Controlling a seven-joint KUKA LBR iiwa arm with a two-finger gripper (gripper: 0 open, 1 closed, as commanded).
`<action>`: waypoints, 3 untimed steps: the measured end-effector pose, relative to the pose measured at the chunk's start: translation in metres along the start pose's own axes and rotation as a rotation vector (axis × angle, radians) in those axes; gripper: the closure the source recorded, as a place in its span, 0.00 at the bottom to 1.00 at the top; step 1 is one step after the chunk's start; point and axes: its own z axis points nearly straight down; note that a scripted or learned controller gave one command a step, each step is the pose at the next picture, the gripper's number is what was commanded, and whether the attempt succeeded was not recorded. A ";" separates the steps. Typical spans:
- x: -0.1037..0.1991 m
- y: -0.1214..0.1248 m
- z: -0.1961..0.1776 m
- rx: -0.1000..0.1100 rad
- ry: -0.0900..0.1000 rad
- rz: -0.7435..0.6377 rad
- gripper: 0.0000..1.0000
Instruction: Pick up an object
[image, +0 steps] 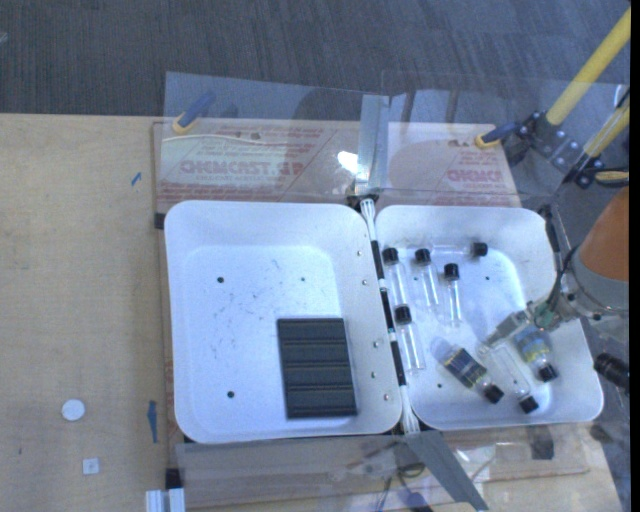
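Pale wooden benchtop (70, 250) spreads across the left, dark grey carpet (300, 40) beyond it up top, and square in the middle sit two shallow white bins side by side, backed by clear plastic panels (270, 150) with reddish lettering. Over in the left bin (200, 240) we've got one thing only: a dark ribbed rectangular block (316, 367), lying flat near the front right corner of that bin. The right bin (500, 225) is where the action is, scattered with small clear vials with black caps. Three of them (425, 275) lie near the back left, roughly parallel, caps pointing away from us; another vial (405, 335) runs along the left wall of the bin, just beside the divider. Toward the front there's a cluster: a vial with a dark label (463, 366), and a few more (520, 385) crowded around it. And there's the arm, coming in from the right, orange band (608, 240) showing at the edge, with the gripper (520, 330) down low in the right bin, right over that front cluster, touching or nearly touching the vials there. Whether its fingers are apart or together, I cannot tell from this angle, and nothing can be made out between them. A small white disc (73, 409) sits alone on the bench at far left.
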 end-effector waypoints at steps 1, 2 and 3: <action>-0.002 0.004 0.000 0.000 0.000 -0.007 0.00; -0.005 0.005 -0.011 -0.006 -0.011 -0.006 1.00; 0.102 -0.008 -0.073 0.008 -0.004 0.022 1.00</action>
